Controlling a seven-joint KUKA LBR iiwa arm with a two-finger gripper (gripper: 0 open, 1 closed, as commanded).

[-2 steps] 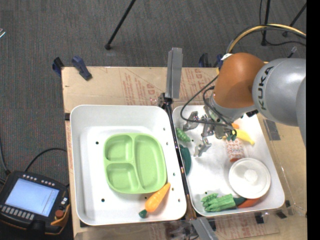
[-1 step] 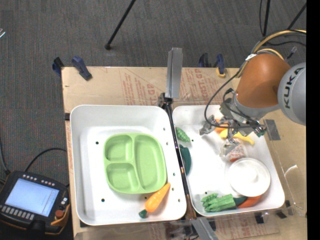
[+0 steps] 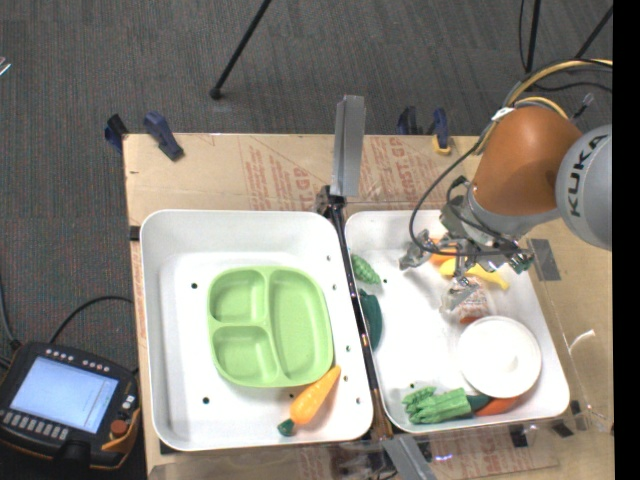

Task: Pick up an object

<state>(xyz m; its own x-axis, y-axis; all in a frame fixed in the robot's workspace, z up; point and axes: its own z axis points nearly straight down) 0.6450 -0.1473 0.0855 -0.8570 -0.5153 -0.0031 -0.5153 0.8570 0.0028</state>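
Down at the near edge, a toy carrot (image 3: pixel 314 396) leans against the green divided tray (image 3: pixel 270 326) in the left bin (image 3: pixel 160 268), well apart from the arm. In the right bin (image 3: pixel 553 353), a green leafy toy (image 3: pixel 437 405) and a white bowl (image 3: pixel 500 356) lie nearest, crowded toward the front corner. Farther back, the claw (image 3: pixel 464 269) hangs low over a small clear-wrapped item (image 3: pixel 468 303) beside a yellow piece (image 3: pixel 447 262), likely its target. Whether it is wide or closed I cannot tell. Behind, the desk (image 3: pixel 250 168) is bare cardboard.
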